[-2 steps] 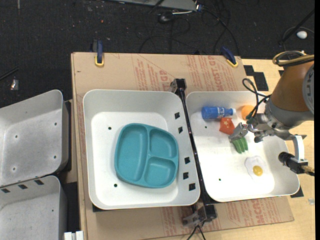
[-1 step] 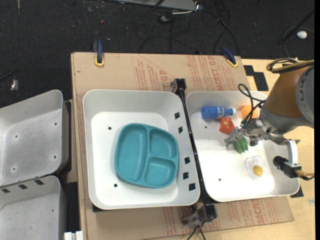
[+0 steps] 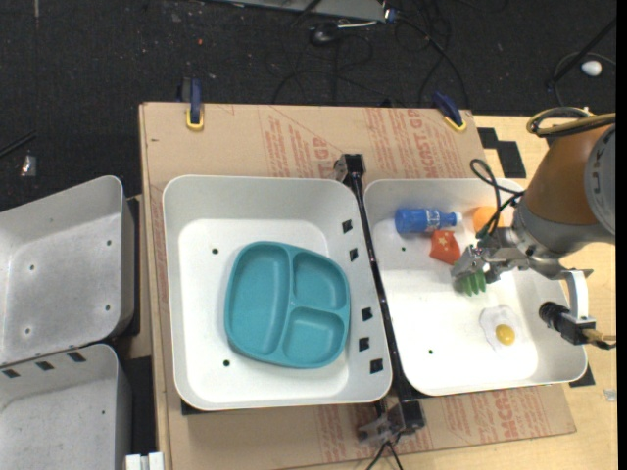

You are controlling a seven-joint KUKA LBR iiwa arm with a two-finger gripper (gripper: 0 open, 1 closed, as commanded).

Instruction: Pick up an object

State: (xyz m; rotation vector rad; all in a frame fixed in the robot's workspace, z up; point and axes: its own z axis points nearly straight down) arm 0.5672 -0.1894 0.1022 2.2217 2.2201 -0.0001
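White right bin [image 3: 549, 365], camera view: gripper [image 3: 477, 269] is down near the bin's middle, right at a small green object [image 3: 472, 282] that sits at its tips, touching or nearly so. Can't tell if the fingers are spread or closed, or if the green piece is actually clamped; too small and dark there. Red piece [image 3: 445, 248] lies just up-left of the tips, blue bottle [image 3: 423, 220] further up-left with its long axis roughly across the bin, orange thing [image 3: 482, 217] above. Fried-egg toy [image 3: 500, 327] lies down-right, apart. Teal divided plate [image 3: 288, 305] in the left bin [image 3: 196, 213], well away. Nearest target looks like the green one, directly under the tips.
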